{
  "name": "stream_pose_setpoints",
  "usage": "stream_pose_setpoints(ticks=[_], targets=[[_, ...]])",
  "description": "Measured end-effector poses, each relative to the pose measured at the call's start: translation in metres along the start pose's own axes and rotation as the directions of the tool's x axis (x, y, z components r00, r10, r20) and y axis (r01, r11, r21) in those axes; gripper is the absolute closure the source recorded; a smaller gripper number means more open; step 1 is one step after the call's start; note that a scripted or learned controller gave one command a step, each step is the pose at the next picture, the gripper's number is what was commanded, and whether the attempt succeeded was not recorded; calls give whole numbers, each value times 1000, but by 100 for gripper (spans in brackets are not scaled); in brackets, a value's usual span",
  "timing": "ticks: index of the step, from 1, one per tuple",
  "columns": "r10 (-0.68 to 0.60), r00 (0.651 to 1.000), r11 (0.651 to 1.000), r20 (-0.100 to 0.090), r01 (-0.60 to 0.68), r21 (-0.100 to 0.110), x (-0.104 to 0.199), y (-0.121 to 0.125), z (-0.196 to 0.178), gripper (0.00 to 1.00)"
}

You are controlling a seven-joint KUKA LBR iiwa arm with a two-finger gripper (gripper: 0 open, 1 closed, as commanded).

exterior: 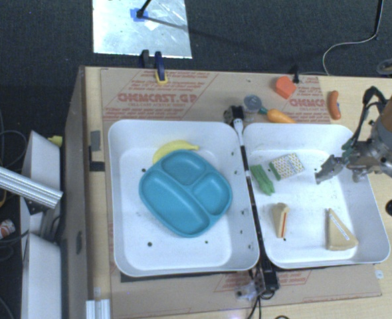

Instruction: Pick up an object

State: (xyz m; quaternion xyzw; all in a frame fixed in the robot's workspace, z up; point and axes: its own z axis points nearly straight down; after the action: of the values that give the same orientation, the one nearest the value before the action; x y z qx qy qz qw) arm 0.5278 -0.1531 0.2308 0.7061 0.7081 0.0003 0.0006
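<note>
The right bin [375, 241] holds a green block [262, 179], a speckled sponge-like square [287, 165], a small tan wedge with a red stripe [281, 219] and a pale sandwich-shaped triangle [339, 231]. My gripper [329, 169] hangs over the right half of this bin, reaching in from the right edge, right of the speckled square and above the pale triangle. Nothing shows between its fingers.
The left bin [131, 145] holds a blue divided tray [185, 192] lying over a yellow piece [174, 149]. Behind the bins on the cardboard lie an orange block [285, 87], a carrot-like piece [278, 117], a small grey round thing [252, 103] and a sausage shape [333, 105].
</note>
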Motion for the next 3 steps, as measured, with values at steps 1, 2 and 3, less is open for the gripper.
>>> stream_pose_setpoints(ticks=[1,2,3], targets=[[0,1000,1000,-1,0,1,44,-14,79,0],[2,1000,1000,-1,-2,1,56,-23,145,0],[1,1000,1000,-1,-1,-1,56,-22,134,100]])
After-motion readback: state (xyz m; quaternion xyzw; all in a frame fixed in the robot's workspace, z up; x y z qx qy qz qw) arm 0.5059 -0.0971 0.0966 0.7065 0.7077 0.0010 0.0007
